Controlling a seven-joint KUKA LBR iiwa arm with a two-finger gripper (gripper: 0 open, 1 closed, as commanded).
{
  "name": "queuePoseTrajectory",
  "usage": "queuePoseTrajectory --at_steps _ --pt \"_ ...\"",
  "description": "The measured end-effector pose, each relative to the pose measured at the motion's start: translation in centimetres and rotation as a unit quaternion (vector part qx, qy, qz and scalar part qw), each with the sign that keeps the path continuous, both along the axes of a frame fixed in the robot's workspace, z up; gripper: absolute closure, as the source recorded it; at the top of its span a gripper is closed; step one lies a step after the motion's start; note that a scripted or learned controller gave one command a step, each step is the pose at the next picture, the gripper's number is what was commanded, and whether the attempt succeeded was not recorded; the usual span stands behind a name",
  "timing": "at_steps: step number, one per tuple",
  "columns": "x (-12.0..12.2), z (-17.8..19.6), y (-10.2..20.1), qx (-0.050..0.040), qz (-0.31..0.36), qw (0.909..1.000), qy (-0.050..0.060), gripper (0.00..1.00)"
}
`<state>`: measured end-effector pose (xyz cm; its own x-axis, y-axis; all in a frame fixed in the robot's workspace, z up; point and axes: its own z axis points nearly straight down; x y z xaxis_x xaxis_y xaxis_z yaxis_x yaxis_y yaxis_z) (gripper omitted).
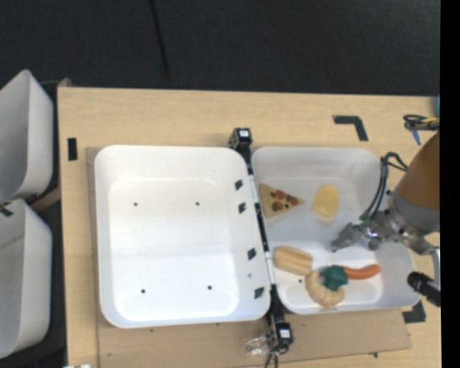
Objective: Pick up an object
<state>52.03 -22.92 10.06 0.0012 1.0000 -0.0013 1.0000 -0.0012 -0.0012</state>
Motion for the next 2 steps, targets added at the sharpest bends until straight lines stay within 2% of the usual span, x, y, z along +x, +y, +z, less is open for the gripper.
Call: queuePoseTrajectory --at_steps 1,2 --pt "1.8 0.0 2.5 0.0 0.002 1.0 -0.002 0.0" --pt "-1.7 0.0 6.3 0.001 0.002 1.0 0.0 0.0"
